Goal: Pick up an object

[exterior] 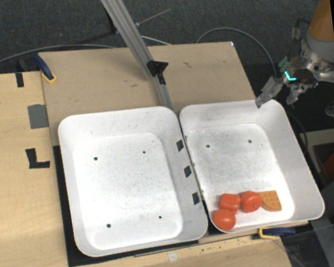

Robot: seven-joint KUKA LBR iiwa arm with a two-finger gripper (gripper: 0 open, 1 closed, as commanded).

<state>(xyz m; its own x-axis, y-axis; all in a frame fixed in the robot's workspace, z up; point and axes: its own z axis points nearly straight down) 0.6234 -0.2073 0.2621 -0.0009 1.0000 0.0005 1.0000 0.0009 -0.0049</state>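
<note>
I see three red pieces (233, 207) clustered at the near edge of the right bin (278, 145), touching one another. An orange wafer (270, 200) lies just beside them, on the right. The left bin (125, 184) sits alongside, the two rims meeting at the middle. The gripper (277, 89) hangs over the right bin's far right corner, well apart from the pieces, nothing between its jaws. I cannot tell whether the jaws are spread or pressed together; the view is too blurred there. The arm's orange band (323, 20) shows at the right edge. A grey rail (133, 36) slants across the bench (14, 180) toward the bins.
</note>
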